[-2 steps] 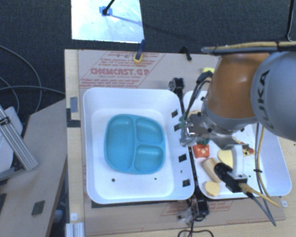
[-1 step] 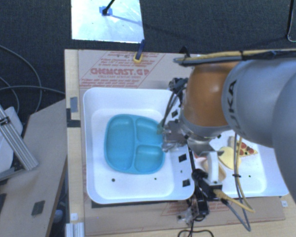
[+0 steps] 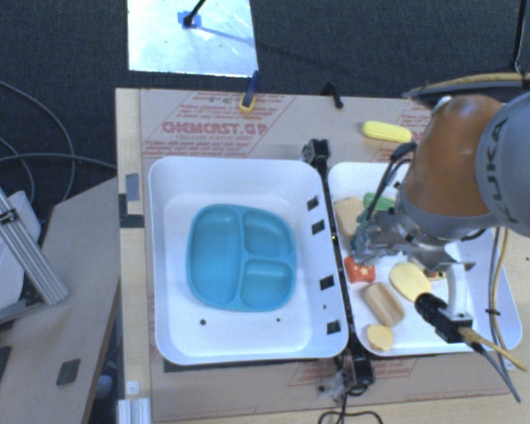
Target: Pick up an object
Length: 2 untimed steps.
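camera view: arm (image 3: 477, 162) comes in from the right and hangs over the right bin (image 3: 421, 346).
claw: gripper (image 3: 364, 244) sits low in the right bin, near its left wall. Released or clenched, cannot tell; the wrist hides it.
target: red piece (image 3: 359, 273) lies just below the gripper tip, touching or nearly so. Nothing is seen clamped.
step: likely lining up for the grab, so the task looks barely started.
how to do it well: centre over the red piece, go straight down, close fully and lift slowly. A check that the piece rises with the gripper would help.
crowding: yellow piece (image 3: 410, 280) and tan roll (image 3: 382, 303) lie near the red piece. Cream piece (image 3: 347, 212) and green piece (image 3: 378, 203) lie just behind the gripper and could get nudged.
in the way: the bin's left wall and the black rail (image 3: 331, 246) are close, so there is little room on that side.
elsewhere: small tan bit (image 3: 380, 336) lies at the bin's front. Blue plate (image 3: 241, 256) is in the left bin (image 3: 172, 325), well apart. Yellow banana (image 3: 387, 132) lies outside on the cardboard.
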### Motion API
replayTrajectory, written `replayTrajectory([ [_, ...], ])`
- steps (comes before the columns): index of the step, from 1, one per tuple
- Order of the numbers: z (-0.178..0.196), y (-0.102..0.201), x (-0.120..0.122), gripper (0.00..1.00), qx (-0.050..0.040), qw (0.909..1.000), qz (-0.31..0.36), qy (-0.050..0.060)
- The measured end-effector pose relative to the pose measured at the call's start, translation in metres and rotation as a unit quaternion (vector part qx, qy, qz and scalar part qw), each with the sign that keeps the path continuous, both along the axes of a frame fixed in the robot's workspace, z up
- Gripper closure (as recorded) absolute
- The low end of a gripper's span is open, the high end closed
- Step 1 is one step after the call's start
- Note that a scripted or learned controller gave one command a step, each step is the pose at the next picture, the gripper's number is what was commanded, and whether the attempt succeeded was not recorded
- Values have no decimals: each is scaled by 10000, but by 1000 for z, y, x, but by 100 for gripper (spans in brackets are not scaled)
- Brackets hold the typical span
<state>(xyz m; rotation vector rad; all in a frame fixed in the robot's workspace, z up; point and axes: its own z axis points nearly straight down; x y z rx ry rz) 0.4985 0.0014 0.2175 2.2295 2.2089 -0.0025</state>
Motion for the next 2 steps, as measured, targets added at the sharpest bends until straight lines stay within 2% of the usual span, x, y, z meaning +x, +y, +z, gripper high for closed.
replayTrajectory([
  [1, 25, 48, -11, 100, 28, 10000, 89, -14],
  [2, -37, 30, 2, 100, 13, 10000, 44, 22],
])
